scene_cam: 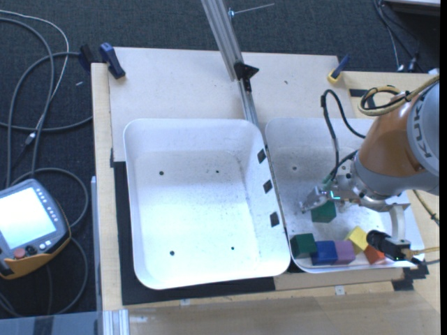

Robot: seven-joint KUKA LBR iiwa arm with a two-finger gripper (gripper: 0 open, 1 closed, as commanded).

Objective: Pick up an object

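Right bin (293,145) holds coloured blocks (325,251); tool (318,202) above them

I see both white bins (188,208) as smooth, slightly glossy plastic with dark speckles. Bench top (181,82) looks matt pale board. Slanted pole (220,26) reads as brushed metal. Blocks (325,251) look matt. Floor (42,61) looks like rough dark carpet.

Small green block (323,213), raised in the right bin (293,145), at the gripper's (318,202) tips. Below it along the near wall: dark green cube (302,244), blue block (325,252), purple block (345,251), yellow block (357,238), orange block (374,255).
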